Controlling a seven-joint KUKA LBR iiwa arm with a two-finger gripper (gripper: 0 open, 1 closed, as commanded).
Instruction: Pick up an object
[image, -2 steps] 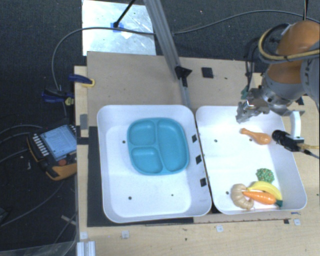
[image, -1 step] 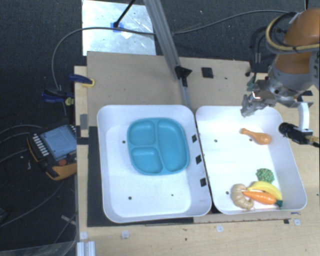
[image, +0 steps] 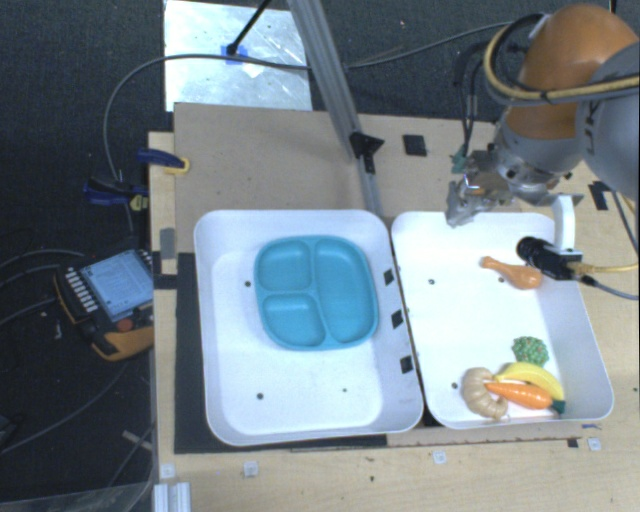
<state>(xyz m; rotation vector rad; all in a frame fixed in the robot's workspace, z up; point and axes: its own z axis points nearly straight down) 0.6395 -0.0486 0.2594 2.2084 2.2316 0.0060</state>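
My gripper (image: 463, 207) hangs over the far left corner of the right bin (image: 450, 330), with nothing visibly in it. An orange-brown toy drumstick (image: 512, 271) lies in that bin, to the right of the gripper and a little nearer. At the bin's near right corner several toy foods sit bunched together: a green broccoli (image: 530, 350), a yellow banana (image: 536, 377), an orange carrot (image: 525, 395) and a tan knobbly piece (image: 482, 392).
The left bin (image: 225, 330) holds a blue divided plate (image: 315, 292). A slanted grey pole (image: 335, 80) runs down to the bench behind the bins. Clamps and a small device (image: 112, 295) lie off the bench at the left.
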